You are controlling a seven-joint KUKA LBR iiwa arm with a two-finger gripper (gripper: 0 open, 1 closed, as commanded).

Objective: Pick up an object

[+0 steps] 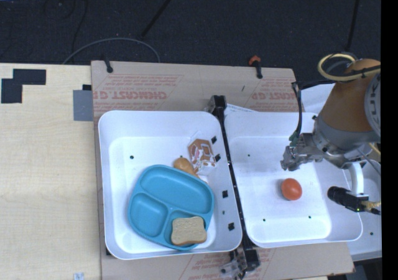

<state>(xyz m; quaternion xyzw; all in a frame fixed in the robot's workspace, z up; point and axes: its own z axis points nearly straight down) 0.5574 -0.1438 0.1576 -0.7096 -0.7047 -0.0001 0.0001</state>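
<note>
A small red-orange tomato-like ball (291, 189) lies on the floor of the right bin (267, 223). My gripper (292, 159) hangs just above and behind it, a short gap away, coming down from the orange-banded wrist at the right. In the left bin (118, 148) a blue divided plate (168, 201) carries a slice of bread (188, 231) in its near corner. Behind the plate sit a small brown roll (184, 165) and a crumpled printed wrapper (202, 152).
A black divider rail (227, 173) runs between the two bins. A black cylindrical part (348, 198) sticks out at the right bin's right edge under the arm. Brown cardboard (186, 89) lies beneath the bins, on a pale wooden bench (43, 173).
</note>
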